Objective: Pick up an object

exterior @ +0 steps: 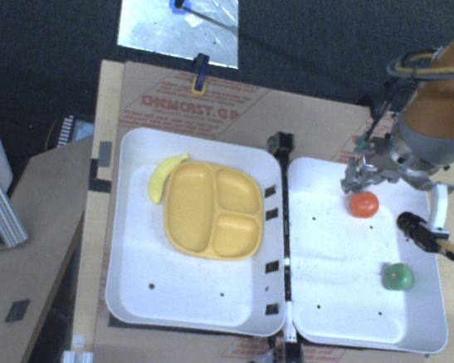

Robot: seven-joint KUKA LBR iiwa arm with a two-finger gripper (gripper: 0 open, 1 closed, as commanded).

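In the right bin, the tool, its opening impossible to judge from this angle, hangs just above and left of the tomato, with the green ball farther toward the front.

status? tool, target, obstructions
Tool low over right bin, grip state unclear. Orange ball just beside it, not held. Green ball apart, nothing blocking.

Glossy plastic tray, smooth white bins, seemingly plastic
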